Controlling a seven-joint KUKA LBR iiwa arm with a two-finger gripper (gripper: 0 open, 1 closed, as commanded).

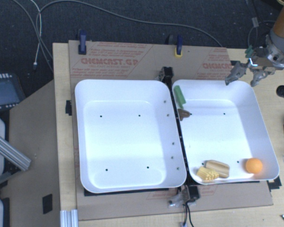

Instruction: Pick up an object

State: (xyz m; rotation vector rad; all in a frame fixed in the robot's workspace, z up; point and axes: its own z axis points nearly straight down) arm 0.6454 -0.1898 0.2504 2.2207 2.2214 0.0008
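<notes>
My gripper (244, 78) hangs open over the far right corner of the right bin (217, 126), nothing between its two spread fingers. In that bin an orange ball (253, 166) lies near the front right corner. A tan bread-like roll (217, 167) and a yellow corn piece (207, 174) lie together at the front edge. A green stick (180, 96) rests along the bin's left wall, with a small brown object (183, 113) just below it. All these lie well away from the gripper.
The left bin (128, 136) sits beside the right one on a cardboard sheet (132, 60) held by a blue clamp (82, 41) and a yellow-tipped clamp (179, 45). Cables run across the dark floor behind the bench.
</notes>
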